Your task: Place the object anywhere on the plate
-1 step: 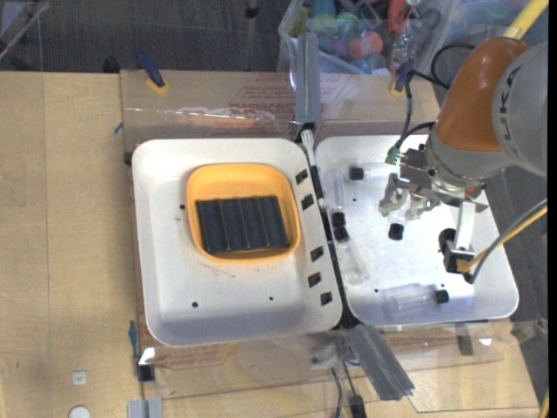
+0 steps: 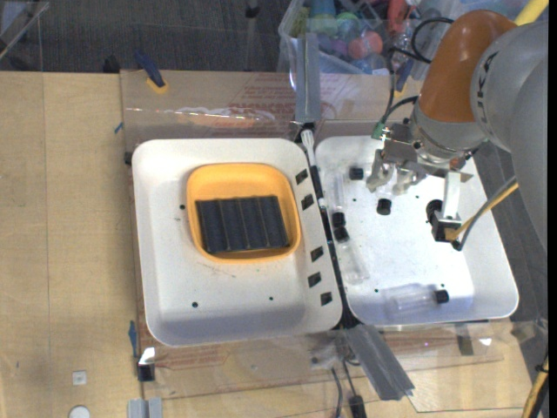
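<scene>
The jaws (image 2: 389, 178) hang over the right bin (image 2: 487, 294); how far open, I cannot tell.

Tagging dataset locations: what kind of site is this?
Likely a robotics lab test bench, not a home or factory line. Clues: two white bins taped side by side on a wooden table, the grey and orange arm reaching in, and a clear tub of mixed toys behind.

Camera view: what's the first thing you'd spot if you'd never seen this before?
The yellow plate in the left bin stands out, with a dark ridged block lying flat on it. Next comes the big grey and orange arm reaching in from the right, its gripper hanging over the right bin.
</scene>
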`<state>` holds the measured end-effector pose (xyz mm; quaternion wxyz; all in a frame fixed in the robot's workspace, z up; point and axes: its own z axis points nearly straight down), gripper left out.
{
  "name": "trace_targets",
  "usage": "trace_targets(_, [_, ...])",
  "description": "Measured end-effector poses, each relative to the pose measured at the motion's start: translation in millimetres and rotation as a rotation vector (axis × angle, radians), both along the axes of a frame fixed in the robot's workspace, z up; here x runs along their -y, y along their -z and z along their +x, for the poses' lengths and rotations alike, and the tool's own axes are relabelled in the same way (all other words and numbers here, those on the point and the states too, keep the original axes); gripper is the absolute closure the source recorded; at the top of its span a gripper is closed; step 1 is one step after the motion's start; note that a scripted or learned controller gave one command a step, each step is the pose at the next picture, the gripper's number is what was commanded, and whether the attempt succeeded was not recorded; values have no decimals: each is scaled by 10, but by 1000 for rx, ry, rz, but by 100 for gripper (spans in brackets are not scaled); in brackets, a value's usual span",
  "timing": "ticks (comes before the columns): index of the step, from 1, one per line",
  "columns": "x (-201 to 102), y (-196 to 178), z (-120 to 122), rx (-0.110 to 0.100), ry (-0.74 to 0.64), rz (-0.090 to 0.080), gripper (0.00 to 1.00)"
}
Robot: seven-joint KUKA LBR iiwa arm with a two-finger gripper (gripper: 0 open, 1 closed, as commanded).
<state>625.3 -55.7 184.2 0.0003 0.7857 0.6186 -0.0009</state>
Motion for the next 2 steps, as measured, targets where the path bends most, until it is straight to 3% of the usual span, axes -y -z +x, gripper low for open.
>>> trace_targets(1, [-234, -1, 253, 2, -101, 0, 100])
trace_targets(2, [-240, -3, 253, 2, -102, 0, 0])
